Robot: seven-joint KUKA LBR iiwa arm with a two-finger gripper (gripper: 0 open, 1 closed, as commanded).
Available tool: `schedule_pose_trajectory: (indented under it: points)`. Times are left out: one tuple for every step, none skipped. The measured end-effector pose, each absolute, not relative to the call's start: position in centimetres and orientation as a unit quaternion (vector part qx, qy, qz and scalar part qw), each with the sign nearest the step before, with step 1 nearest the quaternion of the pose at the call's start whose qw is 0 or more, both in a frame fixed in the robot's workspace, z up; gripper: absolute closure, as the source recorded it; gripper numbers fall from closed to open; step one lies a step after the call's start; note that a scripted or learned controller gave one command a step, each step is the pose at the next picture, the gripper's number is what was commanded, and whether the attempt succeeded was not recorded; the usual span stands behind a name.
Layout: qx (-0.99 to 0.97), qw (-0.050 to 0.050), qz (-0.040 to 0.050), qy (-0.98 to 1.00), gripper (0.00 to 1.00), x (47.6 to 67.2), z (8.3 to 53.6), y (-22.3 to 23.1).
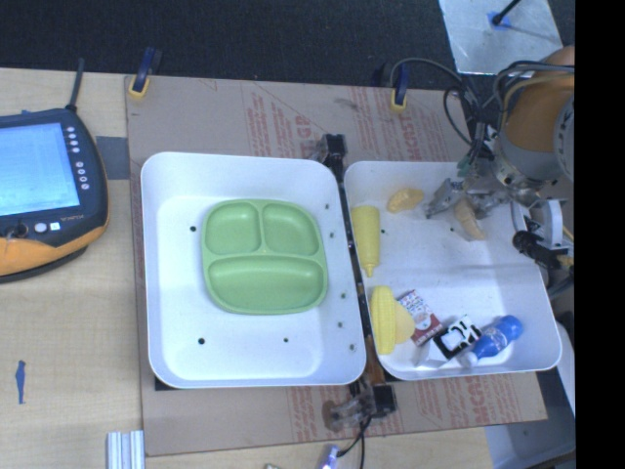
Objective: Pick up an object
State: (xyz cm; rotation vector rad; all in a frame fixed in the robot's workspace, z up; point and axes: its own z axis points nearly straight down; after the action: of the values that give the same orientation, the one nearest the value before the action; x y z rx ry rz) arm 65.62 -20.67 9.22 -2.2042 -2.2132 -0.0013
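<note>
currently i'm seeing the gripper sitting low in the right bin, at its far end, with the grey arm and its orange band coming in from the right side of the view. the fingers are splaying wide apart, nothing between them. no object is being held.

closest candidates: a tan oblong piece is lying just beside the gripper on its arm side, right at the fingertip, can't tell if it's touching. a small yellow-orange lump is lying just beside the gripper on the opposite side, toward the left bin.

further from the gripper, against the wall the two bins share, a yellow bottle-shaped item is lying lengthwise. beyond that, toward the near end of the bin, a yellow corn-like piece is lying along the same wall. next to it i'm seeing a red and white packet, then a black and white item, then a blue bottle-like item in the near corner, well apart from the gripper.

left bin is holding a green divided plate, lying flat near its middle, well apart from the gripper.

a handheld control pendant with a lit screen is resting on the bench, far out past the left bin.
</note>
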Motion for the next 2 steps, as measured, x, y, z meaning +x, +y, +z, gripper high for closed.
schedule_pose_trajectory:
  points:
    - [-0.706, 0.0, 0.0001, -0.708, 0.0, 65.7, 17.4, -21.2]
    - [-0.706, 0.002, 0.0021, -0.709, 0.0, 63.8, 9.1, -21.1]
